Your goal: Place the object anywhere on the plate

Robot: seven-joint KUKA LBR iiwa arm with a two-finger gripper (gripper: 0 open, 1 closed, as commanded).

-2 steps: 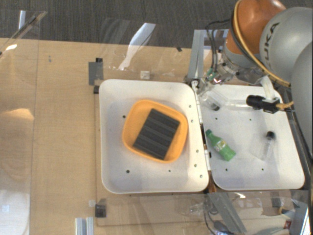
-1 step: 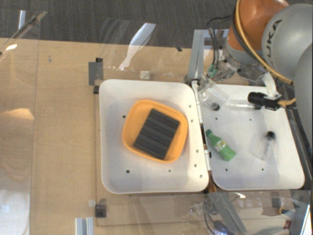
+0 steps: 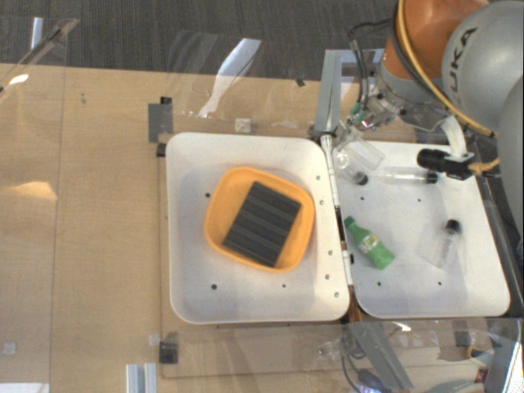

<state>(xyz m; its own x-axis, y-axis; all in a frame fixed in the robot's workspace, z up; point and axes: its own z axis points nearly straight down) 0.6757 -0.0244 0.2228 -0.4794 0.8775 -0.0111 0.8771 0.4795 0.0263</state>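
Observation:
An orange plate (image 3: pixel 214 219) sits in the middle of the left white bin (image 3: pixel 188 293). A dark grey ribbed block (image 3: pixel 262 223) lies flat on it, slightly turned. A green bottle-like object (image 3: pixel 369 245) lies in the right bin (image 3: pixel 426 293), close to its left wall. My gripper (image 3: pixel 359 151) hangs over the far left corner of the right bin, above and away from the green object and to the right of the plate. Nothing shows between its tips.
A small clear piece with a dark cap (image 3: pixel 449 231) lies toward the right side of the right bin. The raised wall between the bins (image 3: pixel 339 228) runs between the plate and the green object. The arm's grey and orange body (image 3: pixel 458 39) fills the upper right.

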